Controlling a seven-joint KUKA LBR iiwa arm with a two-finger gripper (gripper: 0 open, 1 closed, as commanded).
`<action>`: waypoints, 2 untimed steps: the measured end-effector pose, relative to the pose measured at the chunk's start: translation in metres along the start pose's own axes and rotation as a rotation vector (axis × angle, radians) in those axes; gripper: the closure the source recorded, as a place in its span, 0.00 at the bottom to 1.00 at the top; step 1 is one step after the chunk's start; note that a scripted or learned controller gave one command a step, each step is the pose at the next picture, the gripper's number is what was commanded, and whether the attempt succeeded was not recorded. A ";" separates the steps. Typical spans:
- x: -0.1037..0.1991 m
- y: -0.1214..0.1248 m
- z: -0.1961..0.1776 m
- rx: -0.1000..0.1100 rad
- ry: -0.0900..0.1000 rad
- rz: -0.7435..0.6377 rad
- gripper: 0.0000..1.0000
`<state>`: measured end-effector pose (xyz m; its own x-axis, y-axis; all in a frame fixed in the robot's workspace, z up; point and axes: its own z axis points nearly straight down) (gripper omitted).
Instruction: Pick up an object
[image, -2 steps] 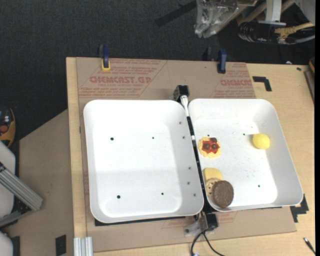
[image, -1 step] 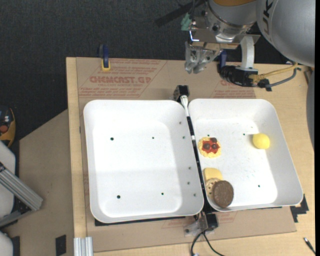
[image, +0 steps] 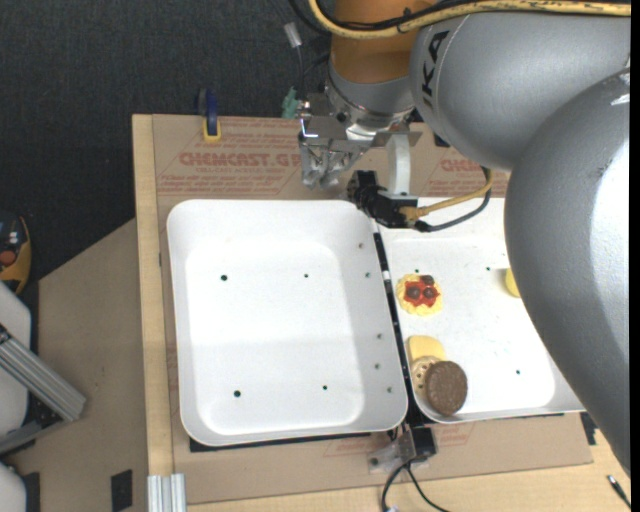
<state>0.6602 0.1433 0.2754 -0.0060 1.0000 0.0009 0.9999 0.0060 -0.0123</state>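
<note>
End effector (image: 322, 172) seen above back rim of left bin (image: 190, 300), over table — nothing between fingers, gap looks narrow; brown round object (image: 446, 386) lies in right bin (image: 470, 250) near front rim; judged light, stiff — best taken across edges.

Left bin (image: 270, 320): floor open across its whole width, free descent anywhere inside the rim. Right bin (image: 470, 400): small items crowd the strip beside the shared wall, namely a yellow piece with a red top (image: 420, 294), a pale yellow piece (image: 424, 348) and a brown disc (image: 446, 386) touching it. The arm (image: 540, 130) overhangs that bin's far and right parts, blocking overhead access there.
</note>
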 end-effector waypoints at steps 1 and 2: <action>-0.081 -0.018 -0.023 -0.010 -0.003 0.014 1.00; 0.024 -0.012 0.054 -0.003 0.002 -0.003 1.00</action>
<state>0.6475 0.1677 0.2219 -0.0088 1.0000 0.0027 0.9999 0.0089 -0.0094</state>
